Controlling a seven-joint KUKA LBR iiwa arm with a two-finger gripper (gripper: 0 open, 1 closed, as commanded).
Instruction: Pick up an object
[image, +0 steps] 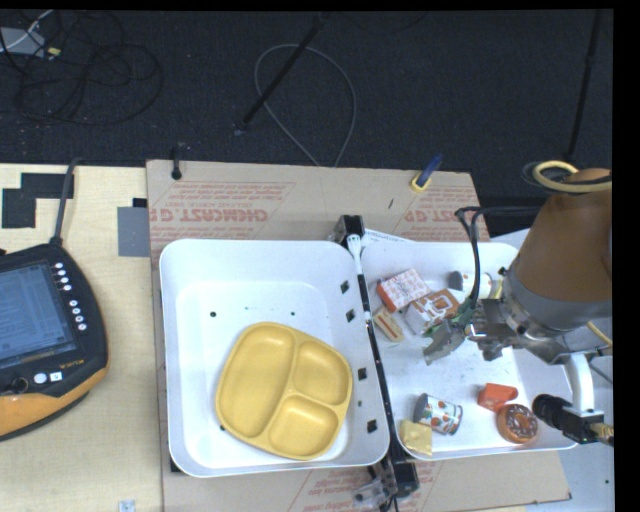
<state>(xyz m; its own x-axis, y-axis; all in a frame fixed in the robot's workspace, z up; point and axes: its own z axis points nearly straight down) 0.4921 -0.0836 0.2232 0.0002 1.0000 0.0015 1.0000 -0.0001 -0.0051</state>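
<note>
Two white bins sit side by side on the bench. The left bin (190, 300) has a yellow tray (283, 389). The right bin (470, 445) holds small stuff: a red-white box (402, 288), a can (437, 413), a donut (518, 423). The tool (445, 338) hangs low over the packets; can't tell how it's set.

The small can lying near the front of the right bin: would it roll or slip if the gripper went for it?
The can lies on its side on the right bin, so a nudge would probably roll it. Its rounded wall might slip between fingers. It looks small, so likely light. A yellow wedge beside it could block rolling that way.
</note>
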